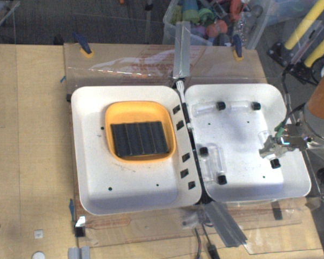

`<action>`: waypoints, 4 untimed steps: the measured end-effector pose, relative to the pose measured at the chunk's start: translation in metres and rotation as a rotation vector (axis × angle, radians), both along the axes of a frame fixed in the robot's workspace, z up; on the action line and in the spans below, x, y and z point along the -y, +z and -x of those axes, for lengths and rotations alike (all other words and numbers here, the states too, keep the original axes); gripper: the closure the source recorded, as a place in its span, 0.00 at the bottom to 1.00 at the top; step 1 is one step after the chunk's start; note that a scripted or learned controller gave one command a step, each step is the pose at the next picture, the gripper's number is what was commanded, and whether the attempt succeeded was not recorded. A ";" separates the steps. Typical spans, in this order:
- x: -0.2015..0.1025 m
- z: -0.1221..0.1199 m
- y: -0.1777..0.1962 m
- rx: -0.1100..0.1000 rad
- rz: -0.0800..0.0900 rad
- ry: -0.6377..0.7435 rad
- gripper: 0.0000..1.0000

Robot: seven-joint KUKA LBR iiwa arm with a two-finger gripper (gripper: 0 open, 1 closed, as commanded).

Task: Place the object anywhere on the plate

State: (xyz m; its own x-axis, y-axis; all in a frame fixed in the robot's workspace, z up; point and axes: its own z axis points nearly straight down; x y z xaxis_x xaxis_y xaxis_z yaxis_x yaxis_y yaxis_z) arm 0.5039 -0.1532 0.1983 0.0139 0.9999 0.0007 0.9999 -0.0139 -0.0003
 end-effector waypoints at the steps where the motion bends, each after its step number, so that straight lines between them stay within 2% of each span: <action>1: -0.007 -0.035 0.012 0.003 0.002 0.223 1.00; 2: -0.022 -0.068 0.027 0.005 0.003 0.470 1.00; 3: 0.022 -0.113 0.034 0.004 0.003 0.540 1.00; 4: 0.069 -0.160 0.087 0.007 0.006 0.721 1.00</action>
State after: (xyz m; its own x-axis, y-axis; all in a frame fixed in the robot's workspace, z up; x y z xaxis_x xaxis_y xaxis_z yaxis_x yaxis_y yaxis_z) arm 0.6637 -0.2218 0.2851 -0.6494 0.7604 -0.0070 0.7604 0.6494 0.0039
